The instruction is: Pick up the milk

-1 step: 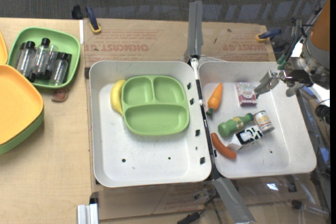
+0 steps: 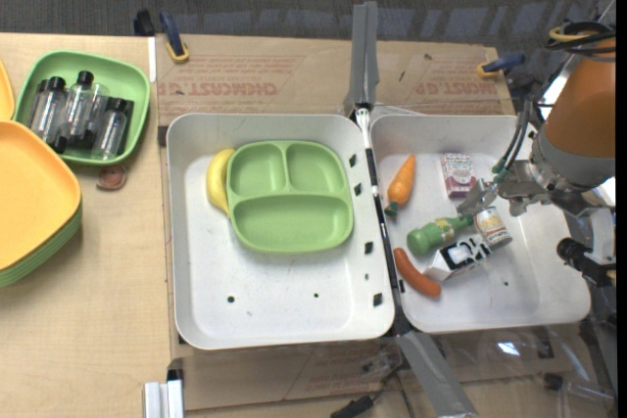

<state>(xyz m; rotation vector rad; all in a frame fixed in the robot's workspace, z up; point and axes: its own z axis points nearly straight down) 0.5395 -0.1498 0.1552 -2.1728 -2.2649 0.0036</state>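
A grey carpeted floor is showing beyond the bench, which is covered with brown cardboard and is bearing two shallow white bins side by side. In the left bin [image 2: 196,289] a green divided plate [image 2: 290,196] is lying, with a yellow banana-like piece [image 2: 217,181] tucked against its left edge. On the wooden table to the far left, a green tray [image 2: 132,88] is holding several small dark-capped bottles [image 2: 78,116], and a stack of orange plates [image 2: 34,201] is sitting just below it.

In the right bin [image 2: 509,303] the milk [image 2: 457,174], a small pink and white carton, is lying near the far wall, apart from the other items. A carrot [image 2: 402,179] is resting to its left, near the bin's divider. Lower down, a green bottle [image 2: 438,235] is lying on its side, with a small black and white package [image 2: 468,253] just beside it and a red sausage-shaped item [image 2: 418,273] toward the near left.

The arm is reaching in from the right, its orange band above the wrist. The gripper [image 2: 487,201] is hovering low just right of the green bottle and below the milk; whether its pincer is apart or together I cannot tell, as the parts are blurring into the clutter there.
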